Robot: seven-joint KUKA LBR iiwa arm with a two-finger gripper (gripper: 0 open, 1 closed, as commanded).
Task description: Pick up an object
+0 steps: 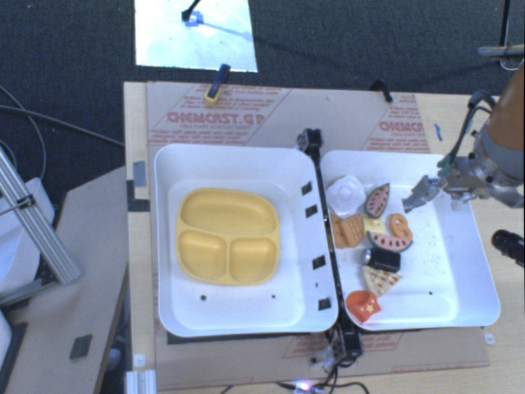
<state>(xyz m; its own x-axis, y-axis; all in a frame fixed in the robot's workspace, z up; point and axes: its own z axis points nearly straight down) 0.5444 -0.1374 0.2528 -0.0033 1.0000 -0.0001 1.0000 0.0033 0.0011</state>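
My gripper point(418, 194) hangs over the upper right part of the right bin point(459, 302), coming in from the right. It is a little to the right of a cluster of toy foods and I see nothing in it. Along the bin's left side the cluster holds a white piece point(345, 194), a watermelon slice point(376, 199), a pretzel point(400, 224), a waffle piece point(349, 231), a second watermelon slice point(390, 240), a black block point(383, 258), a triangular wafer point(380, 281) and a red-orange piece point(363, 306).
The left bin point(172, 179) holds a yellow divided plate point(228, 236). A ridge with black clips point(320, 236) joins the two bins. Bare white floor spans the right half of the right bin. Cardboard lies under both bins.
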